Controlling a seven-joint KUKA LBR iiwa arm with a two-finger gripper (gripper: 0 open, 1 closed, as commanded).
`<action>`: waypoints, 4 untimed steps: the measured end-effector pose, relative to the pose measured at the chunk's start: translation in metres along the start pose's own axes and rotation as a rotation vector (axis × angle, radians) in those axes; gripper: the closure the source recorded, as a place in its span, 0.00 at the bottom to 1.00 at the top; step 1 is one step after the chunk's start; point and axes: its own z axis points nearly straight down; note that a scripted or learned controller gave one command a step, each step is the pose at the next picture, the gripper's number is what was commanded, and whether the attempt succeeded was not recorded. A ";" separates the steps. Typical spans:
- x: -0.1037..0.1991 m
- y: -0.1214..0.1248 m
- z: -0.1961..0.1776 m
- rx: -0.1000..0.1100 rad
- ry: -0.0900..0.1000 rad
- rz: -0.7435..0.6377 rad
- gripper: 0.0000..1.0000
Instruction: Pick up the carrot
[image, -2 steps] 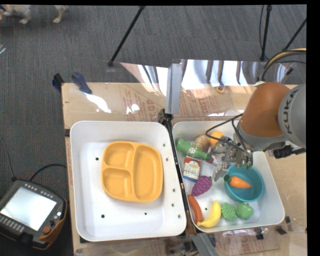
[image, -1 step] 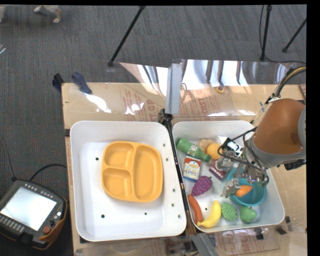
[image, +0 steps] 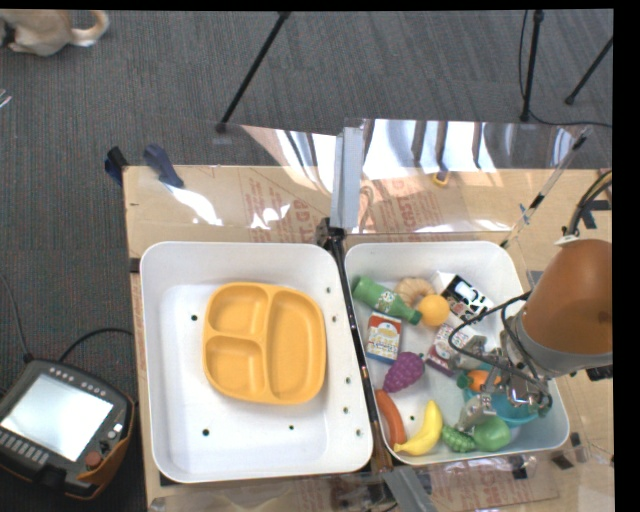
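Crowded right bin (image: 430, 247) at bench's right edge, tool (image: 492, 392) low among toys, grip state impossible to tell: likely to snag the green toy (image: 490, 433) beside the carrot (image: 478, 379).

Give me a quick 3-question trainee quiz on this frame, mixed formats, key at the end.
1. True or false: the yellow divided plate lies in the right bin.
2. Which sits nearest the banana? A) green bottle B) hot dog C) orange
3. Fill in: the gripper is over the ___ bin.

Key: 1 false, it lies in the left bin. 2 B. 3 right.
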 end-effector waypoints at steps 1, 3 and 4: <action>0.000 0.006 -0.009 -0.009 0.004 -0.009 1.00; -0.018 0.019 -0.096 0.004 0.014 0.023 1.00; -0.014 0.042 -0.219 0.004 0.001 0.110 1.00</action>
